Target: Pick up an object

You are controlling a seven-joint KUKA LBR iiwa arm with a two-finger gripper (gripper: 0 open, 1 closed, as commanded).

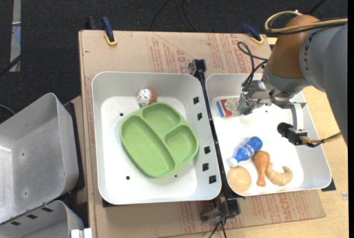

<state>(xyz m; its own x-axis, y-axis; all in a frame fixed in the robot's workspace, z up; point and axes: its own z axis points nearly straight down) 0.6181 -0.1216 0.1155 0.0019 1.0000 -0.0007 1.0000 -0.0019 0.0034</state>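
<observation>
Below the gripper (pixel 246 104), a tan round piece (pixel 239 179), drumstick (pixel 261 164), croissant (pixel 279 175) and blue bottle (pixel 247 150) lie apart from it; a red-and-white item (pixel 223 108), perhaps a carton, sits just beside its tip.

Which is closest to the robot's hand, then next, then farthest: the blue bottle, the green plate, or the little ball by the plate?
From the hand, at the back of the right bin:
1. Blue bottle, right bin, just in front of the hand.
2. Green plate, middle of the left bin.
3. Little ball, back of the left bin, touching the plate's far rim.
</observation>
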